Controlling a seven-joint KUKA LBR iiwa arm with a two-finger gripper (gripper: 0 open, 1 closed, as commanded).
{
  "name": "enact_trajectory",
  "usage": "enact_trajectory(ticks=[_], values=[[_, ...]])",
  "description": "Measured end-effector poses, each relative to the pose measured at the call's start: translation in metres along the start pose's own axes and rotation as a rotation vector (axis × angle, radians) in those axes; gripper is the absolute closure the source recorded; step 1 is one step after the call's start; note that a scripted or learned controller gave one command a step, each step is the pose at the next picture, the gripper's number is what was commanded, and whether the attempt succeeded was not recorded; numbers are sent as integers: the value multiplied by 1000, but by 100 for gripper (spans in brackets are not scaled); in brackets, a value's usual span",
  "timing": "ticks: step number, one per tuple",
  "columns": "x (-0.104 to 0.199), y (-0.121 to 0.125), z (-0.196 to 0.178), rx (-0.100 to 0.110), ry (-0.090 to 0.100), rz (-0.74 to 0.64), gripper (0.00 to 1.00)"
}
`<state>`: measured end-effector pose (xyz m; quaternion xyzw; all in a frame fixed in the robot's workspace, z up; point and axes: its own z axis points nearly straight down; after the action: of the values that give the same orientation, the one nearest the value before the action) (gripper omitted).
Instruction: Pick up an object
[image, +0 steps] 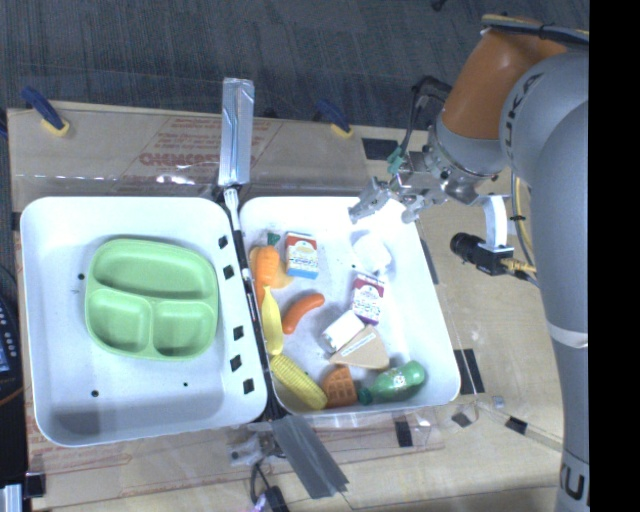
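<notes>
Your pickable toys all lie in the right bin (436, 300). Along its left wall you have a carrot (265, 267), a banana (271, 322) below it and a corn cob (297, 381) at the near left corner. Just right of the carrot stands a small orange and white carton (301, 254); below that lies a sausage (302, 311). Toward the middle you see a purple and white carton (367, 298), touching a white block (342, 331) and a tan wedge (366, 352) beneath it. At the near wall sit an orange waffle-like piece (339, 385) and a green vegetable (395, 380), side by side. A pale white item (372, 251) rests near the far right corner; you cannot tell what it is.

The gripper (385, 204) hangs over that far right corner, above the white item, its two fingers (362, 208) spread apart with nothing between them. The grey arm (560, 130) with its orange band reaches in from the right.

The left bin (50, 300) holds a green divided tray (152, 297). Both bins sit on the bench (500, 340).
</notes>
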<state>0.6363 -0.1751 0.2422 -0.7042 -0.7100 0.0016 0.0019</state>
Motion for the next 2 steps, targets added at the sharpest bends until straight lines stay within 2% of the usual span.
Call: enact_trajectory(ticks=[1, 2], values=[[64, 9, 144, 1, -1, -27, 0], [65, 10, 134, 2, 0, -32, 100]])
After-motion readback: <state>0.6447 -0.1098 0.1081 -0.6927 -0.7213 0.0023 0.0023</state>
